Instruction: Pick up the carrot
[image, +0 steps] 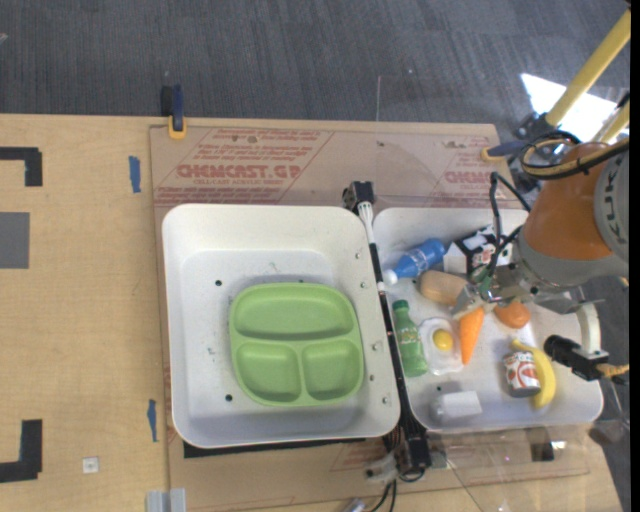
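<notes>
Two bins (185, 300): white and shallow, side by side on the bench; the left one bears a green divided plate (296, 343), the right one bears the small items.
Carrot (469, 333): in the right bin, near its middle, lying slanted with the thick end up toward the gripper and the point down toward the front.
Carrot's neighbours: a fried egg toy (441, 341) touches or nearly touches it on the left; a tan potato-like piece (441, 288) sits just above; a small orange fruit (513, 314) lies just to its right.
Other items: a blue bottle (418, 260) toward the back, a green bottle (407, 339) along the left wall, a banana (541, 372) and a red-and-white can (520, 374) to the right, a white block (458, 403) near the front.
Gripper (488, 290): low over the bin, just above the carrot's thick end; dark parts and cables hide the tips.
Fingers: cannot tell whether they are spread or closed; nothing is seen held between them.
Step in hand: likely the approach to the carrot, with the grasp not yet shown.
Next move: probably a descent onto the thick end, with the fingers across the carrot's width, clear of the egg and the orange fruit.
Risk: crowding may let a finger land on a neighbour instead.
</notes>
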